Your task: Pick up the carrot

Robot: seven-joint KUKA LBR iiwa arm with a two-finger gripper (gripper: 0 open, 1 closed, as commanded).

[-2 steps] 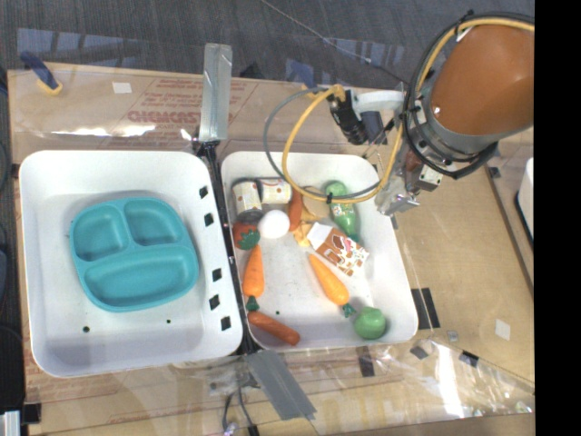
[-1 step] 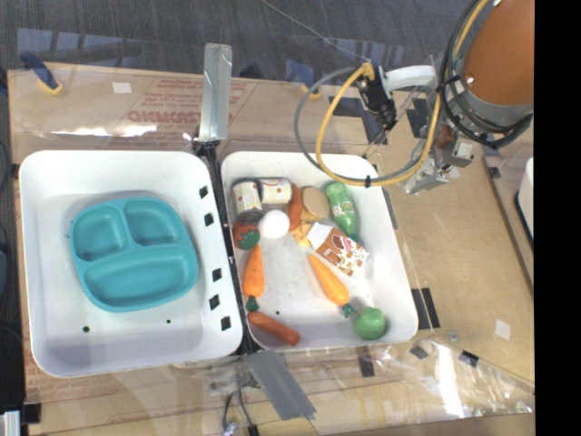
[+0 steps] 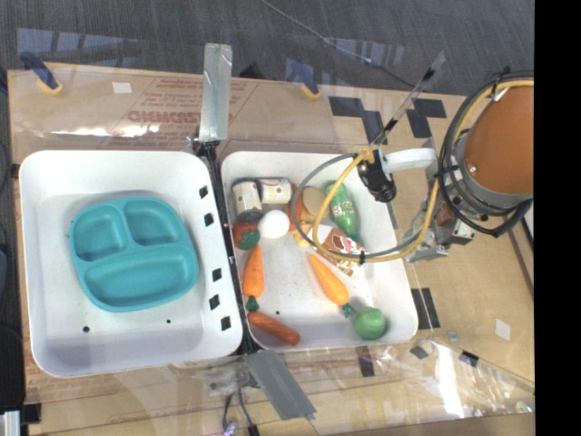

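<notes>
The carrot [image 3: 329, 281] lies loose near the middle of the right bin [image 3: 399, 284], its narrow end toward 11 o'clock and its green stub toward 5 o'clock. Nothing grips it. A green round fruit [image 3: 369, 322] sits just beside that stub, at 5 o'clock from it. A second carrot [image 3: 253, 272] lies along the bin's 9 o'clock wall, its tip toward 12 o'clock. A red-orange sausage-like piece [image 3: 272, 329] lies at 6 o'clock from this one. At its 12 o'clock are a white egg [image 3: 273, 223] and a red fruit [image 3: 247, 235], side by side. A green bottle [image 3: 344, 212] lies at the first carrot's 12 o'clock.

The gripper [image 3: 436, 242] hangs outside the bin's 3 o'clock wall, well apart from both carrots. Whether it is wide or narrow cannot be told.

The left bin [image 3: 36, 243] holds a teal divided plate [image 3: 134, 252].
</notes>
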